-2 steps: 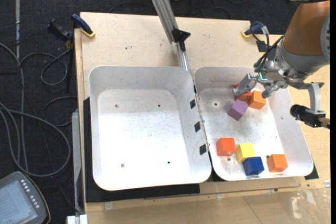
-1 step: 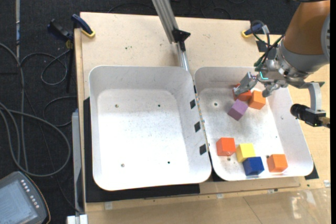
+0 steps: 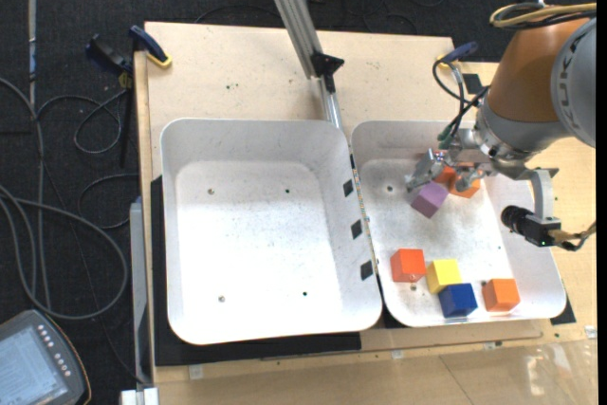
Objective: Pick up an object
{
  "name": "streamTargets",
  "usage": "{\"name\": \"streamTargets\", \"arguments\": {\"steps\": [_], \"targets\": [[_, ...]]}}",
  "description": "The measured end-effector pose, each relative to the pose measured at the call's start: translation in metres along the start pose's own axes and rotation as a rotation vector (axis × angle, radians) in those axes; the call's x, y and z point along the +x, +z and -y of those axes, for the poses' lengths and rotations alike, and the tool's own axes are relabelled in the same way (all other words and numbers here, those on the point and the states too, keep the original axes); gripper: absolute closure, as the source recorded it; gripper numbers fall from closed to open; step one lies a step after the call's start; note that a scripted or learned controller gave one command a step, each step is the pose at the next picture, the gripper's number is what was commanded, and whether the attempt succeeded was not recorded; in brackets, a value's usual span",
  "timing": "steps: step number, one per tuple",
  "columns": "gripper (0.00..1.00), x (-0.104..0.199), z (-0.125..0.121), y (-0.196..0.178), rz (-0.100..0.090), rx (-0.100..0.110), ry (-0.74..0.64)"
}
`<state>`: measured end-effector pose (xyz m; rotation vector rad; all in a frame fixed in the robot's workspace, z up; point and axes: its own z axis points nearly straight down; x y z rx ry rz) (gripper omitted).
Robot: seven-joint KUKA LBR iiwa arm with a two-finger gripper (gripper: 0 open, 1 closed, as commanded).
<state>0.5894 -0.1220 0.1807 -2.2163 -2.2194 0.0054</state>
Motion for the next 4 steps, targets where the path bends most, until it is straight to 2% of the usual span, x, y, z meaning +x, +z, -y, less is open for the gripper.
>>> {"name": "streamTargets", "arguments": {"steps": [1,2,3,4], "targets": [[0.00,-0.008,-0.001,0.059,0.006,-0.009,0.004],[0.00,-0.007,-0.001,0.070,0.002,-0.008,0.001],[1.00,-0.007,-0.002,0.061,0.002,-0.010,0.003],[1.00,-0.012,-0.008,-0.001,0.004,-0.014,0.000]]}}
